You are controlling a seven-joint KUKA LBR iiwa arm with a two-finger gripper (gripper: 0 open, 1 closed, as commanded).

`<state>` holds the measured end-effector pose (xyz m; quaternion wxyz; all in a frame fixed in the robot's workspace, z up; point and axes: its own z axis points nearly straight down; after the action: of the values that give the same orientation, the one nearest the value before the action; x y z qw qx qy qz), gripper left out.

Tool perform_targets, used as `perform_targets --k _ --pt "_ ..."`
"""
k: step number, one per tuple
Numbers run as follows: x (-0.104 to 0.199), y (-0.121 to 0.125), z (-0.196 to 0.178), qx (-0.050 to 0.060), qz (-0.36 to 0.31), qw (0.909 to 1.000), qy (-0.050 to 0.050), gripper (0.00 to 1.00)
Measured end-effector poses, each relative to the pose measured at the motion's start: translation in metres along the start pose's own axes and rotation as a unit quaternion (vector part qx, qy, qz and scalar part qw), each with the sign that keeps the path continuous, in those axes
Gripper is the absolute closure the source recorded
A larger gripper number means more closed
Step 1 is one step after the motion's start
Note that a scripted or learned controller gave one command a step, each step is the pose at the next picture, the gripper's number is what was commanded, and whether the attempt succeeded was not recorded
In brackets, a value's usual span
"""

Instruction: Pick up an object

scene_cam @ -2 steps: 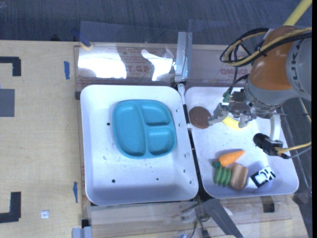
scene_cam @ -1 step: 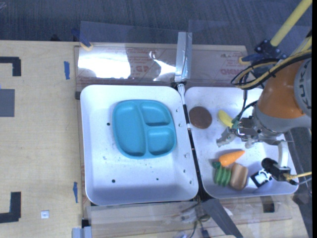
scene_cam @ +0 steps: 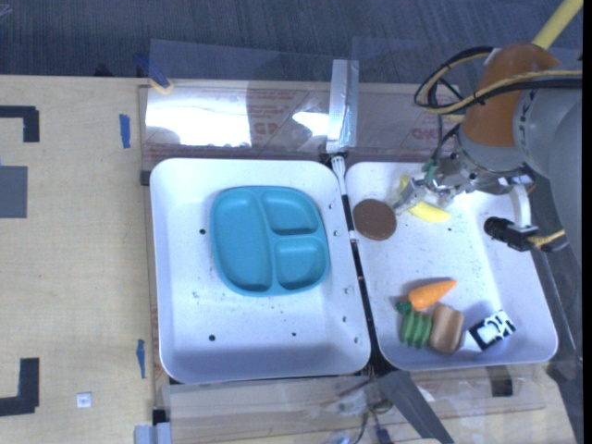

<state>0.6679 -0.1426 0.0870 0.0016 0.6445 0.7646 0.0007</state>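
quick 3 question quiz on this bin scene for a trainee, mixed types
1. True or false: the blue divided tray lies in the left bin.
2. Which item lies nearest the gripper? A) yellow piece B) orange carrot C) black-and-white block
3. Fill in: the brown disc lies in the ___ bin.

Key: 1 true; 2 A; 3 right.
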Motion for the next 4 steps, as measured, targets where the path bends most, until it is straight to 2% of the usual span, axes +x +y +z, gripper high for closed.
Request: perform_targets --k 1,2,3,4 --pt "0.0 0.0 0.001 0.0 0.0 1.0 0.0 0.0" --pt "0.0 0.001 -0.011 -0.001 -0.001 1.0 -0.001 1.0" --pt "0.054 -0.078 -0.122 -0.006 -0.008 1.0 -0.001 1.0" --pt "0.022 -0.08 -0.274 -0.004 0.002 1.0 -0.002 1.0"
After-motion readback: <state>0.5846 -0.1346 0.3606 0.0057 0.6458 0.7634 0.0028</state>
